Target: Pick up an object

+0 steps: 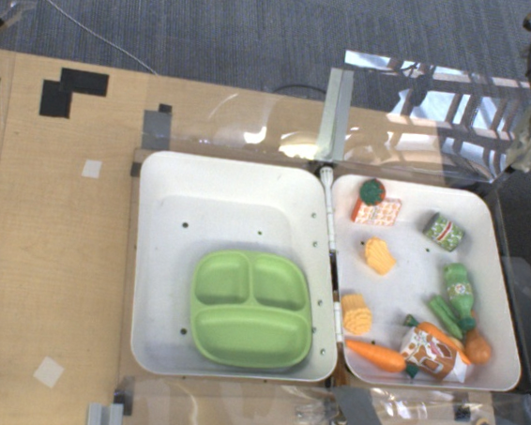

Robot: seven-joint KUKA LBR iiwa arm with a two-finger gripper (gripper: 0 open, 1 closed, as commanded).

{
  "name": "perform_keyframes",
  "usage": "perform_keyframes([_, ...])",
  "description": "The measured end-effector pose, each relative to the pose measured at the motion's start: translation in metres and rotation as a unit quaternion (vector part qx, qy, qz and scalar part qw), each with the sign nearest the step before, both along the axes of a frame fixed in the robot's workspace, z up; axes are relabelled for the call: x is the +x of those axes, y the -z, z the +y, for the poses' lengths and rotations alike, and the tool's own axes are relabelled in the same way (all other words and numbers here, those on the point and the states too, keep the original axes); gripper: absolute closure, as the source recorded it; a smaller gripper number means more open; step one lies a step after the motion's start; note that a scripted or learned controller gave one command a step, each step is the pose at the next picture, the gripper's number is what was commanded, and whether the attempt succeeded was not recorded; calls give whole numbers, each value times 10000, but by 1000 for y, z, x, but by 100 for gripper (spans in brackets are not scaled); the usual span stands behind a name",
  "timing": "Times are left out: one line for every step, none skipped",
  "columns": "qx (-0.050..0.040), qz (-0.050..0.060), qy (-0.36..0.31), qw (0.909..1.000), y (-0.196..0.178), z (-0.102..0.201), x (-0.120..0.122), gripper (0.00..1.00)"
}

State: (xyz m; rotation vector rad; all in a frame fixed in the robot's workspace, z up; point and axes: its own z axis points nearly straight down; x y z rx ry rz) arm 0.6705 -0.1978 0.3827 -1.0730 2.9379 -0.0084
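Observation:
The right bin (491, 221) holds several toy foods. A red and white packet with a dark green top (376, 209) lies at its back left, and a green can (444, 232) at the back right. A yellow piece (380, 257) sits left of centre, with a corn cob (356, 313) nearer the front. An orange carrot (375, 356) lies along the front wall beside a brown and white carton (432, 354). A green bottle (459, 286), a green vegetable (448, 316) and a small orange ball (477, 349) crowd the right side.
The left bin (182, 198) bears a green divided plate (252, 307) in its front half. A metal post (337, 111) stands behind the seam between the bins. Cables and a metal frame (465, 105) sit beyond the right bin's back edge.

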Motion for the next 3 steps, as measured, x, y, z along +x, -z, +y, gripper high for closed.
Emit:
perform_keyframes([9, 25, 137, 9999, 37, -6, 0, 100])
perform_keyframes([9, -3, 684, 9977, -13, 10, 0, 100])
perform_keyframes([13, 39, 430, 9991, 45, -2, 0, 100])
